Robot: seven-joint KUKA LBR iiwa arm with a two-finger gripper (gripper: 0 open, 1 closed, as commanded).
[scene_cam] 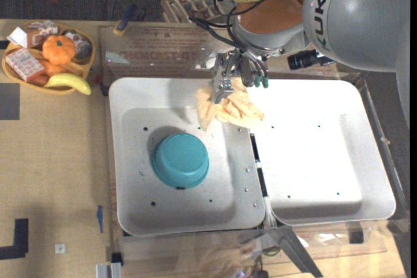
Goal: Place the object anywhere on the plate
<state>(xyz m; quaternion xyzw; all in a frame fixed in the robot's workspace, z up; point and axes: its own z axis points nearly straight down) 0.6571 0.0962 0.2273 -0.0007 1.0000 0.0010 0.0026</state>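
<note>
A teal round plate (180, 159) lies in the left bin (130, 205), a little left of its middle. A crumpled pale-yellow cloth (233, 111) sits bunched at the back of the bins, over the divide between them. My gripper (223, 92) points down onto the cloth's upper left part, and the fabric gathers up between its fingertips. The gripper is shut on the cloth. The cloth is up and to the right of the plate, apart from it.
The right bin (326, 159) is beside the left one, with the arm (339, 3) reaching over its back edge. A bowl of toy fruit with a banana (49, 62) stands on the bench at the far left, outside the bins.
</note>
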